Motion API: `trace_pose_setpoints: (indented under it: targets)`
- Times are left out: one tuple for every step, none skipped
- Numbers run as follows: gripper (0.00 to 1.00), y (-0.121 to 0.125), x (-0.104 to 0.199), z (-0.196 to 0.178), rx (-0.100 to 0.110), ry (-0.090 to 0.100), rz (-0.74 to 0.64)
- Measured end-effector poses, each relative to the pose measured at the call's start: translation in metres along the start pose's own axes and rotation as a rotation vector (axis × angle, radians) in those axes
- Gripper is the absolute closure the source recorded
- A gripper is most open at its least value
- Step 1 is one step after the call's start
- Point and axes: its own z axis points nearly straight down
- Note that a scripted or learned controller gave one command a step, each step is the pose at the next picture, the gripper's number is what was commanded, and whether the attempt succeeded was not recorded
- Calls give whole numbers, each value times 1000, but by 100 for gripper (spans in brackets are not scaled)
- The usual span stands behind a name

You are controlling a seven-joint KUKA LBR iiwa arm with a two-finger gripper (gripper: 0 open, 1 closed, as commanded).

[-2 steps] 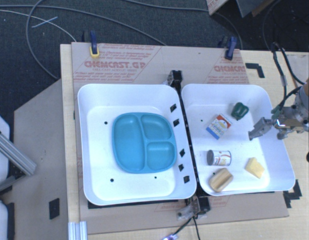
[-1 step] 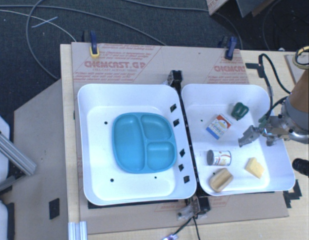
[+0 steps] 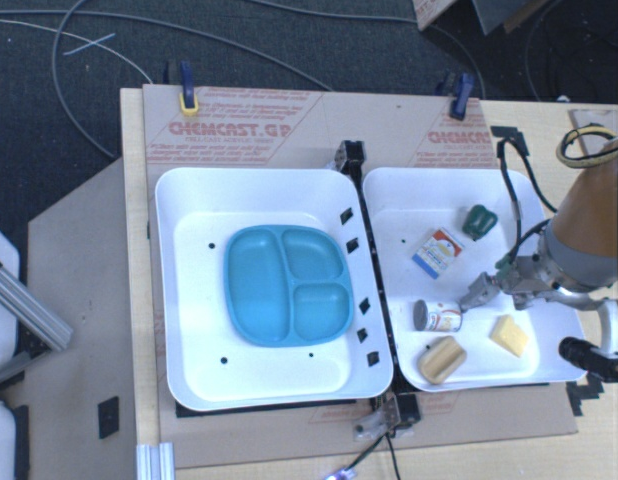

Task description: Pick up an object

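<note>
The right bin (image 3: 404,203) holds several small objects. A dark green piece (image 3: 479,221) lies near its back, with a blue, white and red box (image 3: 436,252) just left of it. A small grey-capped bottle (image 3: 438,318) lies on its side near the front. A tan bread-like block (image 3: 440,359) and a pale yellow wedge (image 3: 509,335) sit at the front edge. My gripper (image 3: 478,294) reaches in from the right, low over the bin, just right of and above the bottle. I see nothing held in it.
The left bin (image 3: 179,268) bears a blue divided plate (image 3: 288,284). Black clips run along the divider (image 3: 361,258) between the bins. A black cable (image 3: 514,183) loops over the right bin's back corner. The arm's grey and orange body (image 3: 589,228) covers the right bin's right side.
</note>
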Motion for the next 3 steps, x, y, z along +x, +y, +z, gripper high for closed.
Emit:
trace_pose_setpoints:
  targets:
    - [100, 1, 0, -14, -8, -2, 1]
    - [100, 3, -8, -60, -12, -5, -1]
    - [100, 8, -14, -107, -12, -5, -1]
